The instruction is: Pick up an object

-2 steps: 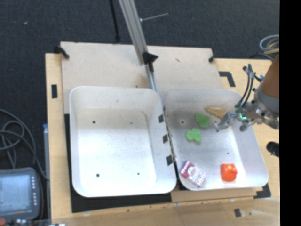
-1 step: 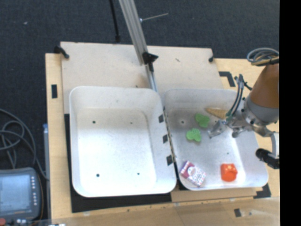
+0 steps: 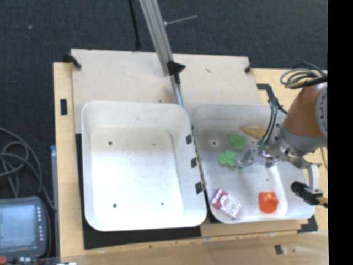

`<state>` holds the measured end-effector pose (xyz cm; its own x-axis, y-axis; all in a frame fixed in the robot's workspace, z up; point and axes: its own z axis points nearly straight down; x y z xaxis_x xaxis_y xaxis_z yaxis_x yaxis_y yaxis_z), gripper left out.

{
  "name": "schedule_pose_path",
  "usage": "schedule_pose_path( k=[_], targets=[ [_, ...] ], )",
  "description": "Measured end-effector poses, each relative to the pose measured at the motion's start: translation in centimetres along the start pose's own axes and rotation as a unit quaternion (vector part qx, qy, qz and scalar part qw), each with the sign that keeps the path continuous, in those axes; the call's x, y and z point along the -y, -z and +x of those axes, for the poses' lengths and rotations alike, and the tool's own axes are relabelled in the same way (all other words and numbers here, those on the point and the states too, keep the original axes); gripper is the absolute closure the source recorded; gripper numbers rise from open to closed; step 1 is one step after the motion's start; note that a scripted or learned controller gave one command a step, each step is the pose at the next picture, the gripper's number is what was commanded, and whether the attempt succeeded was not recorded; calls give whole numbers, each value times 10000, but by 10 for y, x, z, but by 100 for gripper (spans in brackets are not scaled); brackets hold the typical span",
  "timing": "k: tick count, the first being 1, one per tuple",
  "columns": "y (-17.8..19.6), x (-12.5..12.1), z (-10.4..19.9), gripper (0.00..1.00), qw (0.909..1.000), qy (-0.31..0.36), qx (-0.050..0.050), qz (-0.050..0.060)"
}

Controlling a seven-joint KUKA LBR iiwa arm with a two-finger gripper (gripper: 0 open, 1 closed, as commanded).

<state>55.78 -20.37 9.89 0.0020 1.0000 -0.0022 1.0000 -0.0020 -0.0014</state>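
The right bin (image 3: 207, 120) holds several small things. Two green pieces lie near its middle, one (image 3: 237, 141) above the other (image 3: 226, 158). A tan wedge (image 3: 253, 130) rests toward the back. At the front lie a red-and-white packet (image 3: 226, 203) and an orange-red block (image 3: 268, 201). My gripper (image 3: 248, 159) hangs low in this bin, just right of the lower green piece and below the upper one. Nothing shows clearly held in it.
The left bin (image 3: 88, 120) sits beside the right one, with a shared rim (image 3: 193, 153) between them. A slanted metal pole (image 3: 160, 32) rises from the back of the bench. The arm's orange band (image 3: 303, 117) overhangs the right bin's right edge.
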Motion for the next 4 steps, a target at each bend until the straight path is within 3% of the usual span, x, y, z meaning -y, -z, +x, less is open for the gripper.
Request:
schedule_pose_path(
  k=[1,3,4],
  targets=[
    [14,-2,-1,100,10000,-21,2,-36],
    [122,1,1,100,10000,26,1,-44],
    [134,0,-1,100,10000,35,-7,-25]
  ],
)
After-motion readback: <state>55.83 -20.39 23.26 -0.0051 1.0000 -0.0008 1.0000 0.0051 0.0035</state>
